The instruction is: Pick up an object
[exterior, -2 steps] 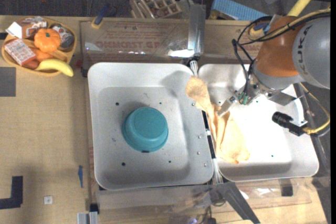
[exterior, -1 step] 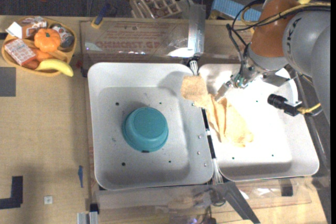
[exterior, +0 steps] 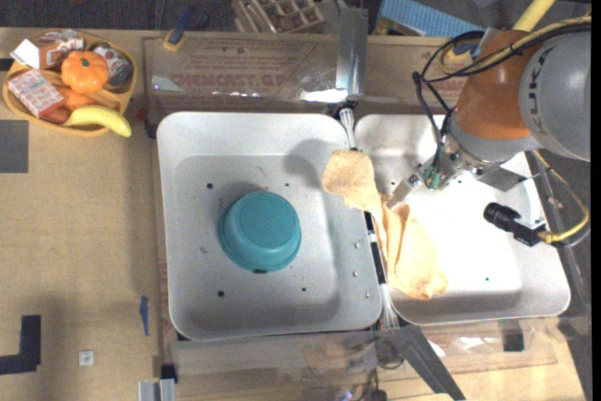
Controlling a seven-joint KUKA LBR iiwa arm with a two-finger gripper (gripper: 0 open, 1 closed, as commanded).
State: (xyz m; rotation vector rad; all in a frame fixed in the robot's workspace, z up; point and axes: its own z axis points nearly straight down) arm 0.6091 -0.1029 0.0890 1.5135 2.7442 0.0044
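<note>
The grey arm with its orange band (exterior: 493, 103) is reaching in from the right of the frame, over the upper part of the right white bin (exterior: 507, 291). Its gripper (exterior: 420, 180) is hanging low near that bin's upper left, just beside the tan cloth (exterior: 394, 230); whether the pincer is open or closed cannot be told at this size and angle, and nothing is showing clearly between its tips. The cloth is lying draped across the divide between the two bins, one crumpled end resting on the upper right rim of the left white bin (exterior: 188, 296), the longer part trailing down the left side of the right bin. A teal bowl (exterior: 262, 231) is sitting upside down in the middle of the left bin, well apart from the cloth. At the upper left of the frame, a yellow dish (exterior: 19, 97) is holding a small orange pumpkin (exterior: 85, 70), a banana (exterior: 101, 118) and small packets.
</note>
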